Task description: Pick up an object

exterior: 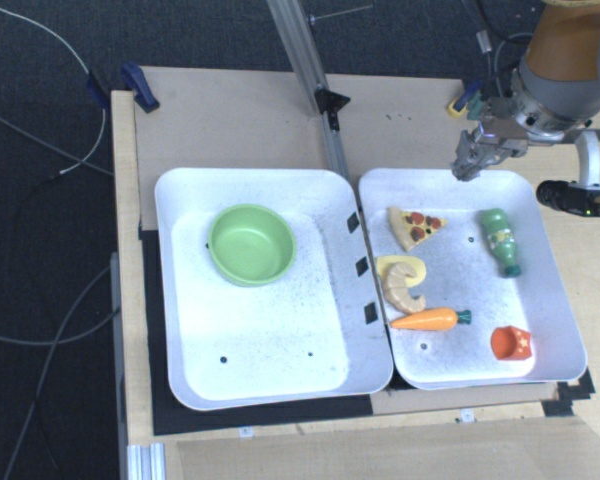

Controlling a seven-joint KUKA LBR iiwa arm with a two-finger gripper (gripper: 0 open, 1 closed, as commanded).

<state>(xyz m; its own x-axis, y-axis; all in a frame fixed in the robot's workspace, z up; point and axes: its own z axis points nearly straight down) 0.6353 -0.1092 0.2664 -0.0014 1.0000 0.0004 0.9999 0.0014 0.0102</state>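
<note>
The right bin (540, 368) holds a pizza slice (416, 226), a green bottle (500, 240), a pale curved piece (401, 281), an orange carrot (427, 319) and a small red-orange cup (511, 343). A green bowl (251, 244) sits in the left bin (180, 368). My gripper (469, 161) hangs above the far rim of the right bin, up and left of the green bottle, with nothing seen between its fingers.
A slanted metal pole (302, 50) rises from the bench behind the bins. Blue clamps (138, 86) sit at the bench's far corners. Black clips (364, 265) line the seam between the bins. Cables run over the dark floor at left.
</note>
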